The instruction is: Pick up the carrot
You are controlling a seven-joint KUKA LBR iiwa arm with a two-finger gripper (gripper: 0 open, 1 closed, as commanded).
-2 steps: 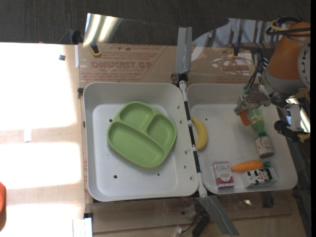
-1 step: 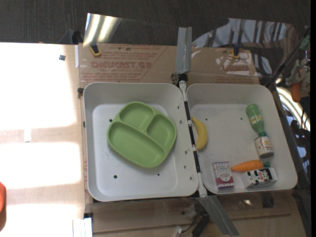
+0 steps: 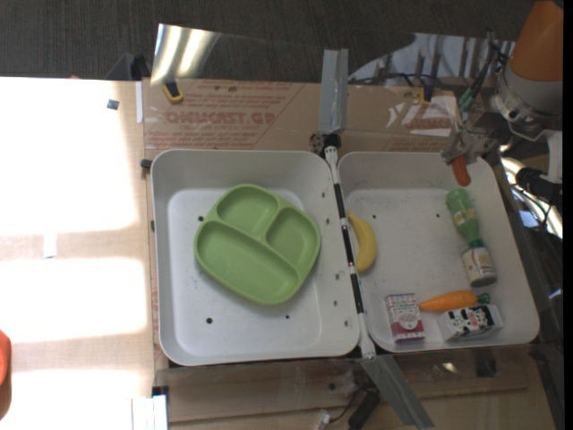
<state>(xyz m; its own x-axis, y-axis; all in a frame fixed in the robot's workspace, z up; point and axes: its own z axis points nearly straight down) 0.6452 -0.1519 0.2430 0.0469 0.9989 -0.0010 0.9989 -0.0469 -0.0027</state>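
Brown cardboard lines the far side of the desk (image 3: 269, 115), with a strip of silver tape running down it toward the seam where the two white bins meet. Bright light washes out the desk surface at the left.

Left bin (image 3: 170, 267) holds a green divided plate (image 3: 258, 255), lying flat with its three compartments facing up, roughly in the middle of the bin floor.

Right bin (image 3: 407, 191) holds several small things. A banana (image 3: 363, 240) lies against the bin's left wall, just beside the seam. Along the right side a green bottle (image 3: 463, 213) lies on its side, and just nearer than it a small jar or can with a pale label (image 3: 479, 263). At the near edge a small pink and white carton (image 3: 405, 316) stands near the left of the group, and a white carton with dark print (image 3: 470, 321) sits near the bin's near right corner. The carrot (image 3: 448, 301) lies flat between these two cartons, its tip pointing left, its thick end touching or just beside the white carton, and a little nearer than the jar.

The arm enters at the far right, its orange band at the top corner. The end effector (image 3: 464, 155) hangs over the far right corner of the right bin, well apart from the carrot. Something small and orange-red (image 3: 460, 172) shows at its lower end; whether that is a held thing or part of the tool, and how wide the tool is open, I cannot tell.
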